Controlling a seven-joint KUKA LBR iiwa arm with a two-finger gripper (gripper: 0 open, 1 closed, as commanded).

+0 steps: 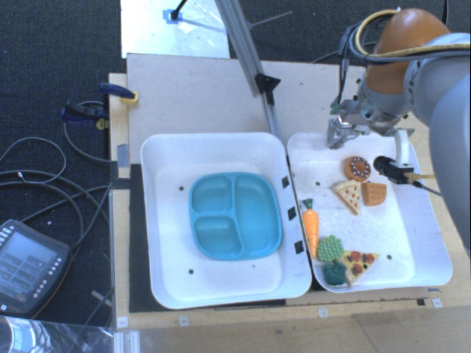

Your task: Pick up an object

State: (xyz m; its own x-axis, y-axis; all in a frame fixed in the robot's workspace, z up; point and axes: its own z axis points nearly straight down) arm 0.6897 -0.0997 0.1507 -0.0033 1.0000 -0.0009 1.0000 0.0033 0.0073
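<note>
Pizza (358, 260) lies nearest; we judge the donut (358, 168) light, stiff, graspable across its rim; gripper (338, 136) state: we cannot tell.

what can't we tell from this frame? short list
- Gripper: small and blurred in the camera view; finger state unreadable.
- Green toy at the right bin's near rim: partly covered by the pizza slice and broccoli-like piece; identity unclear.
- Arm: cut off by the right edge; base unseen.
- Handheld device: screen too small to read.
</note>
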